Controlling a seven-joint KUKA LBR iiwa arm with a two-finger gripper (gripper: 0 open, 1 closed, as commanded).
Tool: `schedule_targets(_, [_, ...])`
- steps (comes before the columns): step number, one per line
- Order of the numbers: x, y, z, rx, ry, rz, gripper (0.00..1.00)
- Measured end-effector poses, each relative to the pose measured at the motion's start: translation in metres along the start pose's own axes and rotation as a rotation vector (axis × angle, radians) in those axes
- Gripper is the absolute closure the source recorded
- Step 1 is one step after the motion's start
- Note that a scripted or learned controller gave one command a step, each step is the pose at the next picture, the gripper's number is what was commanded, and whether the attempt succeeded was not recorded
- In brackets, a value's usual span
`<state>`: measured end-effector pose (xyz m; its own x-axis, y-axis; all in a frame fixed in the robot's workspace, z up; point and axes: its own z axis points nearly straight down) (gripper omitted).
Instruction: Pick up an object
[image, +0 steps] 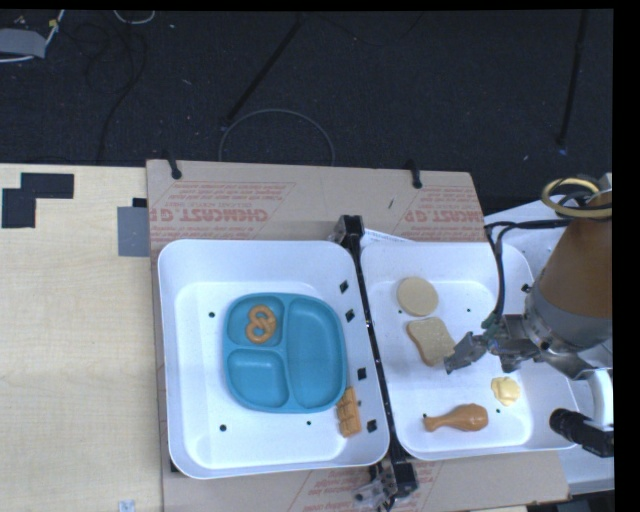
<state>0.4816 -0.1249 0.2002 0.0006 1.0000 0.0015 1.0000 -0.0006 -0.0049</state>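
1. Dark floor and cables behind; pale counter carries two white bins.
2. Right bin holds the candidates: round cookie, bread slice, drumstick, small yellow piece.
3. Hand sits low just beside the bread slice's right edge; nothing visibly between the fingers. Can't tell if it's open or closed.
4. Risk: the slice lies flat and thin, so the fingers may skid over it or shove it toward the cookie.
5. Room: centre of the right bin is free; the drumstick lies near the front wall, tight approach.
6. Left bin: blue tray with pretzel, orange snack by the divider.
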Motion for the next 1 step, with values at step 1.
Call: schedule_targets(1, [0.0,0.0001,-0.0002,0.0,0.0,0.0,0.0])
